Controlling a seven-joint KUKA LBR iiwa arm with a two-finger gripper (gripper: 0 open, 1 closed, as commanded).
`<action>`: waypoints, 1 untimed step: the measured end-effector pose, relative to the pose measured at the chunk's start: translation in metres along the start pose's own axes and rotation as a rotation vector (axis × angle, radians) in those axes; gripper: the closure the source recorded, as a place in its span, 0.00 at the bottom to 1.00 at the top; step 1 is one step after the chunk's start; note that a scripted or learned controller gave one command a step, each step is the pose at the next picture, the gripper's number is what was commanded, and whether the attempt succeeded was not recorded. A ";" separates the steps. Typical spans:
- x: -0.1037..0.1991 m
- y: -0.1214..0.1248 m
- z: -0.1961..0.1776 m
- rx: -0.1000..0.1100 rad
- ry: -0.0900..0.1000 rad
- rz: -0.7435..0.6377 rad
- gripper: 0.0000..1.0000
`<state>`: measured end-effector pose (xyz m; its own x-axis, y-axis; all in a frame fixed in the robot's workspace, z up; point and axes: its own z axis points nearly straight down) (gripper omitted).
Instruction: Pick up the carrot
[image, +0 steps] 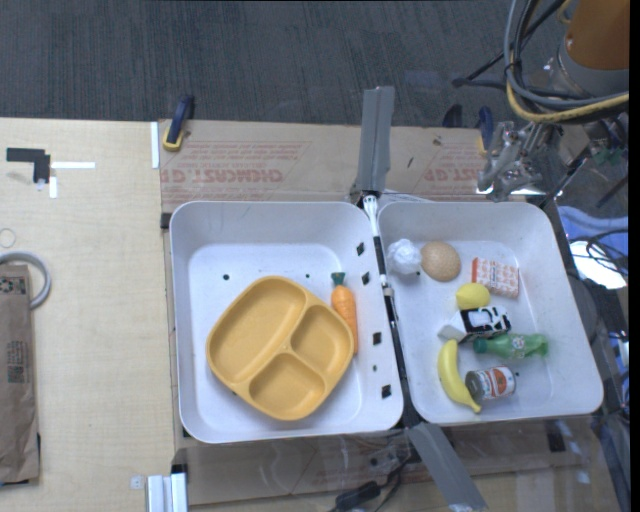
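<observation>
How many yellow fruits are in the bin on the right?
2. A small round yellow lemon sits in the middle of the right white bin, and a curved yellow banana lies near its front left corner. None looks hidden.

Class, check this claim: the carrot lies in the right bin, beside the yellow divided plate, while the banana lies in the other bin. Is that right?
Not quite. The camera view shows the carrot in the left bin, not the right, beside the yellow divided plate. The banana does lie in the other bin, the right bin.
</observation>
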<state>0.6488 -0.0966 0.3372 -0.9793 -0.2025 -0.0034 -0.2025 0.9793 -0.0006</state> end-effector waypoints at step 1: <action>-0.016 0.021 0.004 0.000 -0.002 -0.267 1.00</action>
